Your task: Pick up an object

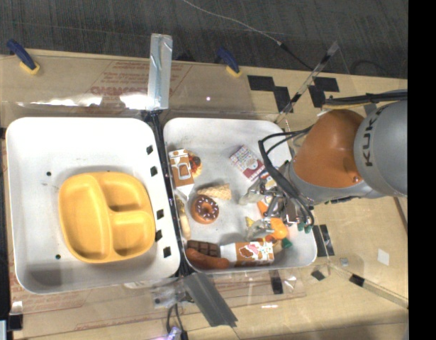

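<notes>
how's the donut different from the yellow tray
The donut is small, round and brown with a center hole; the yellow tray is far larger, squarish, split into compartments. The donut lies crowded among other items in the right bin; the tray sits alone in the left bin. Both lie flat.

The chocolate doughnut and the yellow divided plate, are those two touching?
Apart. The camera view shows the chocolate doughnut in the right bin and the yellow divided plate in the left bin, with both bins' walls between them.
</notes>
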{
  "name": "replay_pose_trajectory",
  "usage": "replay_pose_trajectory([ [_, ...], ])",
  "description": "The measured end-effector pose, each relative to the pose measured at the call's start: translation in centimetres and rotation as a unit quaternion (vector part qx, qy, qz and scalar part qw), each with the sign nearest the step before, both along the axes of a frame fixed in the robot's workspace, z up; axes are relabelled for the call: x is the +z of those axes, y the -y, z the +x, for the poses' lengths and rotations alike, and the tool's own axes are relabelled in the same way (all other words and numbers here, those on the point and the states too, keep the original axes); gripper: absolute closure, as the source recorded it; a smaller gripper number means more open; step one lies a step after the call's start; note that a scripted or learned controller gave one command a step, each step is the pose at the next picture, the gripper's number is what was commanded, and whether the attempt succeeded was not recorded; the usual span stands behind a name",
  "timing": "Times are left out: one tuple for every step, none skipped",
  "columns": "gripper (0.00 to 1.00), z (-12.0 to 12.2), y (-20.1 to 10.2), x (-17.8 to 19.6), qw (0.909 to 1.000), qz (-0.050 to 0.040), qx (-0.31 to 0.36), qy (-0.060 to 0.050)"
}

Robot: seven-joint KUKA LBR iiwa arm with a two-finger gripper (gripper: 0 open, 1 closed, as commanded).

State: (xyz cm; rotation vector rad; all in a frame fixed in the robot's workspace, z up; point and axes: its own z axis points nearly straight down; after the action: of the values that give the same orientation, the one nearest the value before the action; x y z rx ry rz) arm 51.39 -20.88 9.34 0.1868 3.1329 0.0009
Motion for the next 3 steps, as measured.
replay_pose_trajectory([
  [1.00, 0.3, -0.2, 1.2, 1.0000, -0.0005, 0.005, 0.002],
  [1.00, -2.9, -5.0, 2.4, 0.9997, 0.0007, 0.024, -0.002],
  [1.00, -1.6, -11.6, 2.4, 0.9920, 0.0008, -0.126, -0.003],
])
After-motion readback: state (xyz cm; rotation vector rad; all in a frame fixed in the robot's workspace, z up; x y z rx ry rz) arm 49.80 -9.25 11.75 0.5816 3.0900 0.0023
